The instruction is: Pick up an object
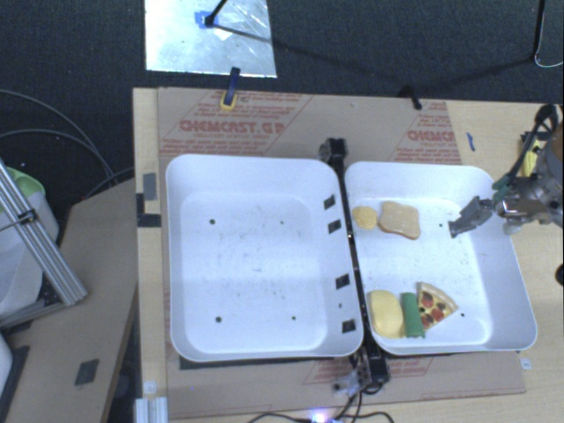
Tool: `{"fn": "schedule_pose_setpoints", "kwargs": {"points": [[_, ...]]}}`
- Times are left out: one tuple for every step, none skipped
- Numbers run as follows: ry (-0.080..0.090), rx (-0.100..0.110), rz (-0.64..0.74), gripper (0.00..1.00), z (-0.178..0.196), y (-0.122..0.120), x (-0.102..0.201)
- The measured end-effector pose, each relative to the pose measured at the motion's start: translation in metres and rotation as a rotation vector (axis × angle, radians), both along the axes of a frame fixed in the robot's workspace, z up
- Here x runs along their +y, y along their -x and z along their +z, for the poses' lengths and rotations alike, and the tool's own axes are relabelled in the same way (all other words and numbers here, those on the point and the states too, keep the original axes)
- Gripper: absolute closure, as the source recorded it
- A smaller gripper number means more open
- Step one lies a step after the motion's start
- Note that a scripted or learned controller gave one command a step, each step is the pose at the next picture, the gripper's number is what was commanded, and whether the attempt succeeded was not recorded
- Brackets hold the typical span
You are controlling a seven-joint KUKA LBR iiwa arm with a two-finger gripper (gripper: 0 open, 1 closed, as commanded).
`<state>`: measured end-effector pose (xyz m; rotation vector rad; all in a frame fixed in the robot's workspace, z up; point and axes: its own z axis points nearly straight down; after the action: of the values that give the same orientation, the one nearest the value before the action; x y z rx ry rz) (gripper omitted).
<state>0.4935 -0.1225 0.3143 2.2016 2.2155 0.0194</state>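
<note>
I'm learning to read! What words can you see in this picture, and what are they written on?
"CHEMCAST" with blurred letters after it: red print on the brown board behind the left bin.
The same red print, slanted, on the board behind the right bin; too blurred to spell out.
No other readable text.

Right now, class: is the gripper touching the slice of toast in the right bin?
Apart. The camera view shows bare white bin floor between the gripper and the toast.
</note>
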Motion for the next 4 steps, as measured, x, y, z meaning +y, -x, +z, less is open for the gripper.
{"fn": "schedule_pose_setpoints", "kwargs": {"points": [[-0.007,0.032,-0.004,0.0,-0.197,0.009,0.026],[-0.009,0.014,0.01,0.0,-0.127,0.005,0.137],[-0.005,0.016,-0.001,1.0,-0.119,0.005,0.13],[-0.005,0.007,0.0,1.0,-0.003,0.005,0.129]]}}
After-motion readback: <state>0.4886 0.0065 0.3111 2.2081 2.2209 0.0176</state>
